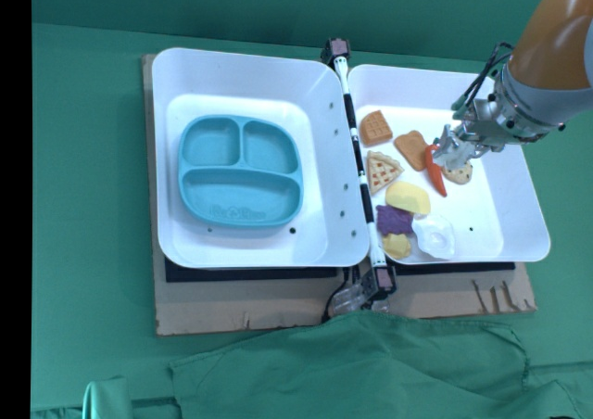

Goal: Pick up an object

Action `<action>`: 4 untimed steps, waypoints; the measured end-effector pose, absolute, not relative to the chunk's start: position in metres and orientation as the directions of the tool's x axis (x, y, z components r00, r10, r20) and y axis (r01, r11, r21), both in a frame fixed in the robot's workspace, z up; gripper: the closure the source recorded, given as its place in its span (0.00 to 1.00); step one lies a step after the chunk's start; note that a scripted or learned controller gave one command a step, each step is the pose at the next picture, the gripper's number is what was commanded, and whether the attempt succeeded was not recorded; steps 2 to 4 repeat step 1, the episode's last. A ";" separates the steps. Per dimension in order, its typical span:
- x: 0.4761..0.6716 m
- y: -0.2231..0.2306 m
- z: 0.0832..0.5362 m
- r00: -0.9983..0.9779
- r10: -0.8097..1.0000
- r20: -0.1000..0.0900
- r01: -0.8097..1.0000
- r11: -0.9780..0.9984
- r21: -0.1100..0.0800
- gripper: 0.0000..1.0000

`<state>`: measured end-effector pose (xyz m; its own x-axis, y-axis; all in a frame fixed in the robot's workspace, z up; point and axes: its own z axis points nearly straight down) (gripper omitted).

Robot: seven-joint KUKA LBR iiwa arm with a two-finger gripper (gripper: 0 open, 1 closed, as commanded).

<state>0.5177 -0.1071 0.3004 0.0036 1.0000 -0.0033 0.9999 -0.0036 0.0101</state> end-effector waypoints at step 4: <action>0.529 -0.111 0.354 0.003 1.000 -0.003 1.000 -0.003 0.011 1.00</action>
